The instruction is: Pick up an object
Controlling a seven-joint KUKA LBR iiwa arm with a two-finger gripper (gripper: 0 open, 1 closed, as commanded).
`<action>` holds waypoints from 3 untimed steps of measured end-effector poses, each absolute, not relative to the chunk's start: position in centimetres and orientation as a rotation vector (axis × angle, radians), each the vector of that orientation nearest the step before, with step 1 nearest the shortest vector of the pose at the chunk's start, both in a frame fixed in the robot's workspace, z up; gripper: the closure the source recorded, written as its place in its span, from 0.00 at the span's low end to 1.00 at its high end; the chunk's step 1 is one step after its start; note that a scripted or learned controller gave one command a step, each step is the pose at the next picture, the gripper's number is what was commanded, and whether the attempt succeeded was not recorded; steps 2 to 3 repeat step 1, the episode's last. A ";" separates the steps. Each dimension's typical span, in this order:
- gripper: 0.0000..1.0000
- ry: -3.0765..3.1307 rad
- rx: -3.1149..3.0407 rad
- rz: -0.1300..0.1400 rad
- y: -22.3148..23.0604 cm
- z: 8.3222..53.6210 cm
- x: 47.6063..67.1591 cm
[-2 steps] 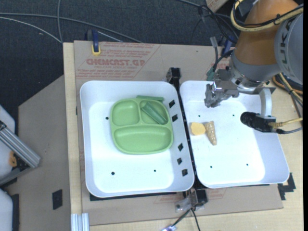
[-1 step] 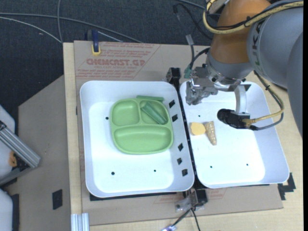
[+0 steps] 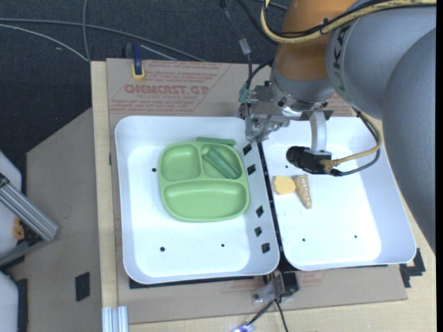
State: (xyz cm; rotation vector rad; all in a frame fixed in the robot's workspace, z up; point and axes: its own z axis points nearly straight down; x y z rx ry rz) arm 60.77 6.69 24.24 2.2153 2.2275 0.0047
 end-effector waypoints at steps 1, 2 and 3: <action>0.00 2.223 2.220 0.001 6.4 24.2 60.7; 0.00 2.223 2.220 0.001 6.4 24.2 60.7; 0.00 2.223 2.220 0.001 6.4 24.2 60.7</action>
